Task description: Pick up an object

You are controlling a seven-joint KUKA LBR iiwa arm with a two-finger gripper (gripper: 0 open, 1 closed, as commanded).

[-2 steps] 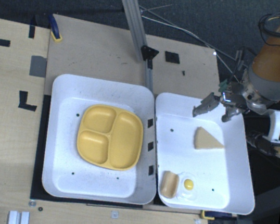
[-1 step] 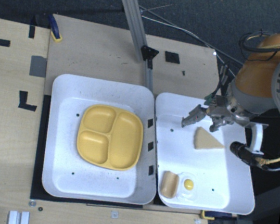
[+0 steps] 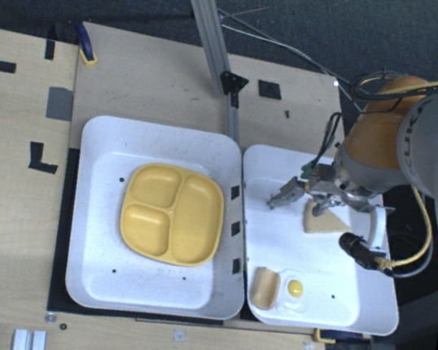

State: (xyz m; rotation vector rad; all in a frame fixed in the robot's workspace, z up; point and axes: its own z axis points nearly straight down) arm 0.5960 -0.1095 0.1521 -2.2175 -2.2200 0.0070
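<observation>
Camera view: arm comes in from the right, its bulk covering the top right corner of the right bin. Gripper hangs low over that bin; jaw state can't be told, dark linkages and cables clutter it. A beige wedge-shaped piece sits right under the gripper, partly hidden, so contact is unclear. Near the front of the right bin, a tan bread-like piece lies just beside a white fried egg toy with a yellow yolk. Left bin has a yellow divided plate in the middle. A grey pole slants down to the gap between the bins
</observation>
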